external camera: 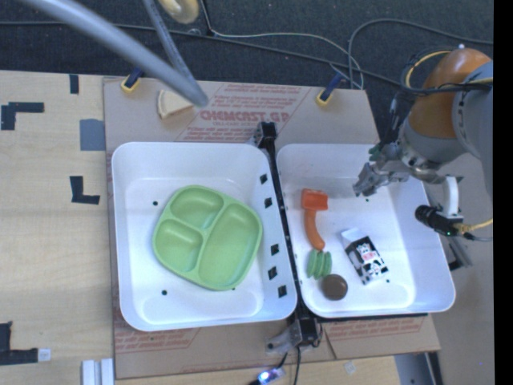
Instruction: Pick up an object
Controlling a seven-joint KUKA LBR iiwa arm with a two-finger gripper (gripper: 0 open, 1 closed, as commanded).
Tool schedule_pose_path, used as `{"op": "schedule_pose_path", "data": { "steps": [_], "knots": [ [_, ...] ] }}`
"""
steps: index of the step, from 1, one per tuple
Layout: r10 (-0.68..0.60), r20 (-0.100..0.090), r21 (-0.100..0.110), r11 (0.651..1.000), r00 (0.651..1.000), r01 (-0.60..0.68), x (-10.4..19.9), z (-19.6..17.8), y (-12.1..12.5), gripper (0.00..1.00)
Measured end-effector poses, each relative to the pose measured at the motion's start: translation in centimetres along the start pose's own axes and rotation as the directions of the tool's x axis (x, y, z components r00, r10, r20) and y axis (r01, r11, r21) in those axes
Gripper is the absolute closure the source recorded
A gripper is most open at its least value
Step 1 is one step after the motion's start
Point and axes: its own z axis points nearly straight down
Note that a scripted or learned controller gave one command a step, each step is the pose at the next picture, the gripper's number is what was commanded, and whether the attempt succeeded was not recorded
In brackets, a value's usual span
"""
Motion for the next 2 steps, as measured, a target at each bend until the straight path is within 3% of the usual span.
{"op": "schedule_pose_path", "data": {
  "steps": [2],
  "knots": [
    [0.0,0.001,-0.002,1.0,1.0,0.0,0.8,-11.5,0.4,1.0]
  ]
}}
